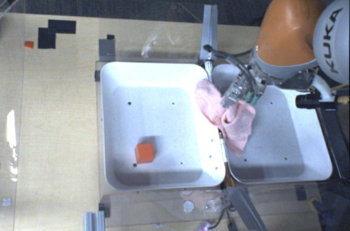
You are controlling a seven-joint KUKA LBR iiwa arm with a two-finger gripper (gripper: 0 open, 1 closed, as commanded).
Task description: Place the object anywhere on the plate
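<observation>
Over the seam between the two bins hung the gripper (236,94), the grey arm (287,22) with its orange band reaching in from three o'clock. Its fingers looked pinched on the upper edge of a pink cloth (227,115), which sat bunched between them. That cloth draped across the shared rims, one fold lying at about three o'clock in the left bin (126,82) and the longer flap trailing down toward six o'clock into the right bin (295,142). Well apart from it, an orange block (145,153) rested on the left bin's floor at about seven o'clock, sitting flat and alone. Both bins stood side by side on the pale bench (54,131), rims touching. Off at ten o'clock on the bench lay some black markers (53,31) and, just beside them, a tiny orange square (29,45). I could not make out a plate from where I stood.
</observation>
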